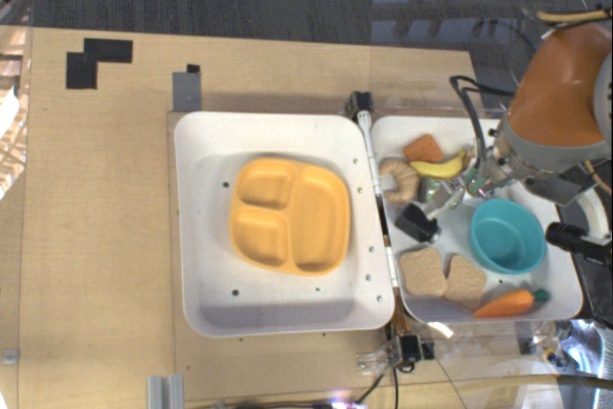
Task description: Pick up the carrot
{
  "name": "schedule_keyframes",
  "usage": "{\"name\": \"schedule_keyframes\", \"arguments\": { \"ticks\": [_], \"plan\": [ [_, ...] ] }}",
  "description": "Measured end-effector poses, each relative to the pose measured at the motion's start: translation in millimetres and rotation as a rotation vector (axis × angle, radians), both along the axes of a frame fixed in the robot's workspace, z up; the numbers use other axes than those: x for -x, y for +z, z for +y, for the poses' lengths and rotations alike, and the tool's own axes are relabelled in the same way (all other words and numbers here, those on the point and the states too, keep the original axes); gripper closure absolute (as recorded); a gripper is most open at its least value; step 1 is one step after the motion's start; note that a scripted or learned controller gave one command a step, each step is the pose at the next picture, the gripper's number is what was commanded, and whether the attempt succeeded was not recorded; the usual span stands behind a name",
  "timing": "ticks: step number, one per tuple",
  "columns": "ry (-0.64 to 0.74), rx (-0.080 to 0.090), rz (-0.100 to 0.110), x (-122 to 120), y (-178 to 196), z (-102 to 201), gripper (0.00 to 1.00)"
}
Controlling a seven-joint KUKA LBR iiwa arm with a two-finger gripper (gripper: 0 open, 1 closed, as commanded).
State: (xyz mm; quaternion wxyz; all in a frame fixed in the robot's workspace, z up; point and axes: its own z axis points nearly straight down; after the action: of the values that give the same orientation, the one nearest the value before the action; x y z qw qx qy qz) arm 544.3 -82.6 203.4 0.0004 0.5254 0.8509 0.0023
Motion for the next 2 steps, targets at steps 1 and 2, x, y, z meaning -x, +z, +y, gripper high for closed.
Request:
{"name": "schedule_keyframes", "arguments": {
  "ticks": [1,2],
  "plan": [
    [0.229,0.004,-0.002,48.3,7.7,7.2,0.00],
    [0.645,0.012,-0.018,53.5,111.3,32.2,0.00]
  ]
}}
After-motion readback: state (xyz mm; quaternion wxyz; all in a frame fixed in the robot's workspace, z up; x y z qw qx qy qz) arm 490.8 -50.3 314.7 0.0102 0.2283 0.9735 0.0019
